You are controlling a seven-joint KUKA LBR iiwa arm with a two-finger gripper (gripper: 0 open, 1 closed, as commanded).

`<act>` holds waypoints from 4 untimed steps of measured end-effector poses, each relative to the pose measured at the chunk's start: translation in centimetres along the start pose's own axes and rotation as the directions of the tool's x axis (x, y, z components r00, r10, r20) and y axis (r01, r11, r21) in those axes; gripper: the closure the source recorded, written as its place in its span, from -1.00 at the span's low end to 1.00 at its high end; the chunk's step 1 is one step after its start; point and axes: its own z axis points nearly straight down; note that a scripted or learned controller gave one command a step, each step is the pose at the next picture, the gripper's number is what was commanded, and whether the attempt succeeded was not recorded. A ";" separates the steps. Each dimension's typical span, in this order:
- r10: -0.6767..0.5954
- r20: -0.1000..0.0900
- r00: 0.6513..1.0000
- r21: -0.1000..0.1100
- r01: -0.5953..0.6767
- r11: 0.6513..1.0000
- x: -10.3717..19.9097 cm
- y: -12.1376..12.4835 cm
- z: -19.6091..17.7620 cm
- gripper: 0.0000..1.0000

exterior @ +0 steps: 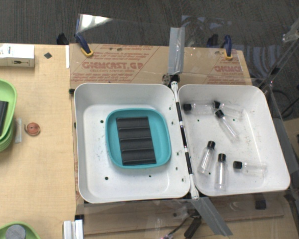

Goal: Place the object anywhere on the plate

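In the right bin (259,101) lie 6 clear black-capped vials, well apart from the teal plate (113,143) in the left bin (89,178). The nearest vial (206,157) lies near-to-far, cap far. The pincer's state cannot be told.

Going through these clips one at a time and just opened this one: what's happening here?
Nothing is being handled at this moment. Several small clear vials with black caps lie scattered in the right white bin. The left white bin holds a teal plate with a dark ribbed insert in its middle. No vial is on the plate yet, so the placing step has not been done.
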 end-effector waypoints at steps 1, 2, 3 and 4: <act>0.127 -0.001 0.992 0.000 -0.127 0.992 0.9 1.1 0.0 -1.00; 0.128 -0.001 0.992 0.000 -0.128 0.992 0.9 1.1 0.0 -1.00; 0.155 -0.001 0.988 0.000 -0.155 0.988 0.1 1.5 -0.1 -1.00; 0.155 -0.001 0.988 0.000 -0.155 0.988 0.1 1.5 0.0 -1.00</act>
